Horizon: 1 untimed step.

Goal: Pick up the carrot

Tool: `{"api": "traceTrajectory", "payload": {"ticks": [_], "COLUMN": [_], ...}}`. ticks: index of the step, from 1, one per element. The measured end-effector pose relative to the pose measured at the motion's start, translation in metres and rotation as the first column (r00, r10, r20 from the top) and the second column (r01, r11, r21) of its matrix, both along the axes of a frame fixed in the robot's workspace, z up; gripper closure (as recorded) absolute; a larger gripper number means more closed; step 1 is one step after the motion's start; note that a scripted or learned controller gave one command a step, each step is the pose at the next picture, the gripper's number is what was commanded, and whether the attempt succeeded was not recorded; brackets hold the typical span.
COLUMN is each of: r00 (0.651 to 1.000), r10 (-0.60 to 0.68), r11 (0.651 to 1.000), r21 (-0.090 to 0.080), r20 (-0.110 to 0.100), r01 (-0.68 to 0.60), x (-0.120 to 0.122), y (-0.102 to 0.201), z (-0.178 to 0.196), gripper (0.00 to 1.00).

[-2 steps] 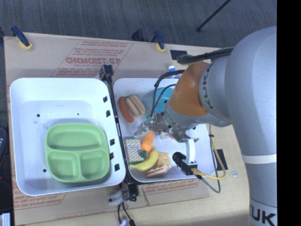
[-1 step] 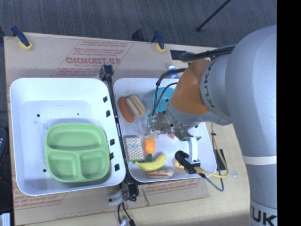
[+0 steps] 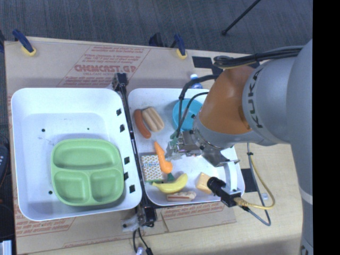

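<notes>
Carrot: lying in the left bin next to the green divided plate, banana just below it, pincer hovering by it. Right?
Not quite. The camera view shows the carrot in the right bin, not the left. The green divided plate sits alone in the left bin. The rest holds: the banana lies just below the carrot, and the pincer is beside it.

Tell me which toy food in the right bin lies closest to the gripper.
The orange toy carrot, lying right beside the gripper; the yellow toy banana and hot dog lie farther off.

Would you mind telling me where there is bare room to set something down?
Left bin: bare floor behind and left of the green divided plate. Right bin is crowded: hot dog, carrot, banana, gripper.
</notes>
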<state>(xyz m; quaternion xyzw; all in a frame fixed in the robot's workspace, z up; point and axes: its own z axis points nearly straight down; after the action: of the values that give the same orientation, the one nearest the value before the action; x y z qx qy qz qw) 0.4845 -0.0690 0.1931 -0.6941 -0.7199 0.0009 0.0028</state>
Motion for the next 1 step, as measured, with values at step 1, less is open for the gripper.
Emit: {"api": "traceTrajectory", "payload": {"ticks": [1], "r00": [0.996], "r10": [-0.092], "r11": [0.996], "r21": [-0.002], "r20": [-0.008], "r01": [0.092], "x": [-0.0085], "y": [0.0486], "z": [-0.0026], "gripper": [1.0]}}
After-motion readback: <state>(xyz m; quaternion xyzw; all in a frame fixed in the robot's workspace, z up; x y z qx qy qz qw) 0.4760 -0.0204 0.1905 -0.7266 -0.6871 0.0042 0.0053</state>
